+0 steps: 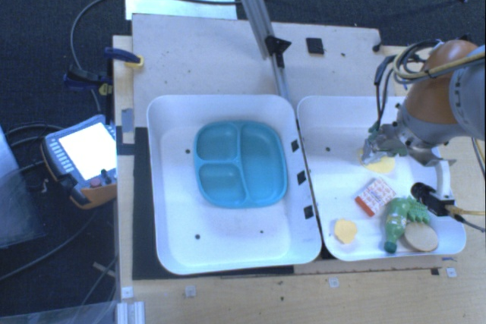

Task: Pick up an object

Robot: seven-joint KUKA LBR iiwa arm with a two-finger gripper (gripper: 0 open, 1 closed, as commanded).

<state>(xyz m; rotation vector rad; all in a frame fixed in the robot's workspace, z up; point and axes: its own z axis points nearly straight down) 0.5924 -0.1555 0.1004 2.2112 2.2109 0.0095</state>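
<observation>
The arm (444, 99) comes in from the right of the view, its orange band showing above the grey wrist, and its pincer (377, 150) is lowered into the right bin (326, 117), the landmark for what follows. The pincer sits in the middle of that bin toward its right wall, directly over and touching or nearly touching a small yellow piece (382, 165); whether its tips are apart or together cannot be told from this slanted view, and nothing can be seen gripped between them. Just below the yellow piece, nearer the bin's front edge, lies a red and white packet (373, 196). At the bin's front right corner a green toy (396, 218) leans against a round tan disc (420, 237), the two touching. A yellow round object (345, 231) rests near the bin's front wall, left of the green toy and apart from it. To the left of the right bin, sharing the divide, is the left bin (175, 239), which carries a blue divided plate (241, 164) lying flat at its centre. Both bins rest on the counter (205, 49), and well to the left of them, off the counter, sits a handheld pendant (82, 159) with a lit screen.
</observation>
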